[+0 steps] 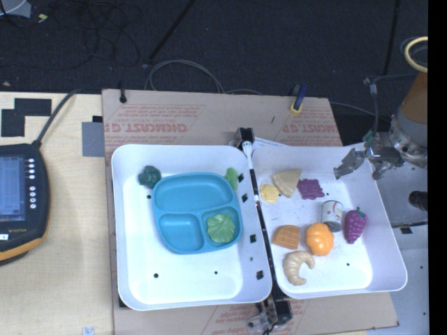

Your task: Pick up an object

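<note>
In the camera view the gripper (364,160) hangs over the upper right corner of the right bin (391,274), its two fingers spread apart with nothing between them. The toy food lies below and to its left: the purple grape bunch (354,225) and the small can (332,213) are nearest, the grapes' long axis running up and down the picture, with the orange pumpkin (320,238), waffle (286,236) and croissant (298,266) farther off. The only readable writing is on the cardboard sheet (209,121) under the bins, printed upside down and seeming to say "CHEMCRAFT, INC.", though the letters are too blurred for certainty.
</note>
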Robot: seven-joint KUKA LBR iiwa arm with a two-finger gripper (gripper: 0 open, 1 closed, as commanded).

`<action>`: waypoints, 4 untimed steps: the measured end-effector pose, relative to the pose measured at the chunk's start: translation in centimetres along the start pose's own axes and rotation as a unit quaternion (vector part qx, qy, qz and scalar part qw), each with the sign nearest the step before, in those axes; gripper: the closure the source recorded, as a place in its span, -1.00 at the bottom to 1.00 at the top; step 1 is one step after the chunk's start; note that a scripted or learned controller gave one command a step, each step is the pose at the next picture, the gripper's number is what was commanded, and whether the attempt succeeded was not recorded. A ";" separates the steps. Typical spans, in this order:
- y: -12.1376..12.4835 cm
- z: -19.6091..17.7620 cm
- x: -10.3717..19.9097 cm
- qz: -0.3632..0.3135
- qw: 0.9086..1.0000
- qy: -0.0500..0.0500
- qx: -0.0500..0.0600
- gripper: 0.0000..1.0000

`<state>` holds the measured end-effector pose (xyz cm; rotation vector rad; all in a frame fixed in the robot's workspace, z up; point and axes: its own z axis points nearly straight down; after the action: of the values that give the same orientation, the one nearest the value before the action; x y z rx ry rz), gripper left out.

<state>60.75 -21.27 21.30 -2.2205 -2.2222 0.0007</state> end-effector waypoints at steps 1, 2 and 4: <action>-1.5 13.0 5.1 -0.002 1.000 0.000 0.001 -1.00; 2.7 12.3 10.5 0.001 1.000 -0.001 -0.001 -1.00; 3.6 11.5 7.4 0.000 1.000 0.000 0.001 1.00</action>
<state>64.36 -13.83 9.80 -2.2187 -2.2217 0.0035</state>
